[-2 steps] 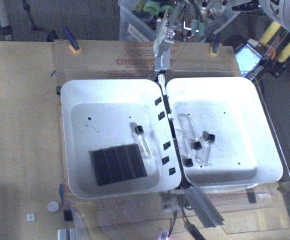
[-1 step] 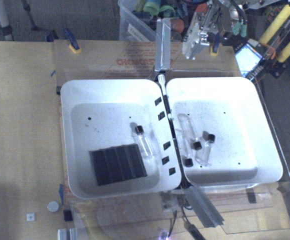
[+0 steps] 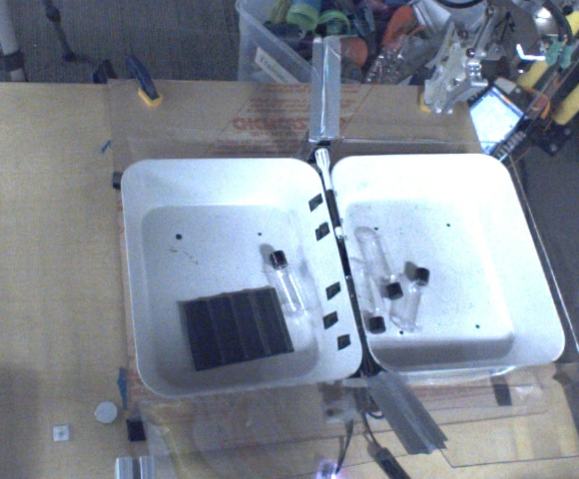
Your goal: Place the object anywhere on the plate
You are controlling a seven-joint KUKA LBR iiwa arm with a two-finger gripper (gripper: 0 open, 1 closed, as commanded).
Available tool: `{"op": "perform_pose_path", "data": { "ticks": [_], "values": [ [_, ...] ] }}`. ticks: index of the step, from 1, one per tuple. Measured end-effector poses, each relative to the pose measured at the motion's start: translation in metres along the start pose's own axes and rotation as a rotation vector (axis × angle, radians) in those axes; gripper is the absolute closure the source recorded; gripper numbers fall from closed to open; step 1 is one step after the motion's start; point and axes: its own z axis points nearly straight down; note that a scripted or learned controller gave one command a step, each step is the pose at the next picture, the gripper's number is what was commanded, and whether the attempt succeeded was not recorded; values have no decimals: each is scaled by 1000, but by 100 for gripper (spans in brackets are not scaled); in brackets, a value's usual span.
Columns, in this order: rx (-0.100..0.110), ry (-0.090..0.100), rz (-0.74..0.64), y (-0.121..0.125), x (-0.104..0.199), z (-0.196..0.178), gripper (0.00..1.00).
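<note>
Inside the left bin we see a clear vial with a black cap lying just beside the black ridged plate, at its upper right corner. More clear vials lie in the right bin.

cardboard sheet: faint reddish printing runs across it behind the two bins, way too washed out to make out any letters
storage tub: has a white label on its front wall, the print on it is just a blur
small screen: glows blue-white at the right, nothing legible on it
readable text overall: honestly none
</note>
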Motion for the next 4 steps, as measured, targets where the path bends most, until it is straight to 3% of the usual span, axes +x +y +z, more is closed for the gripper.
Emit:
{"op": "perform_pose_path", "data": {
  "ticks": [1,2,3,4],
  "values": [
    [1,-1,-146,-91,-5,0,100],
    [0,8,251,6,18,0,100],
    [1,9,367,136,5,30,100],
    [-1,0,166,62,10,0,100]
  ]
}}
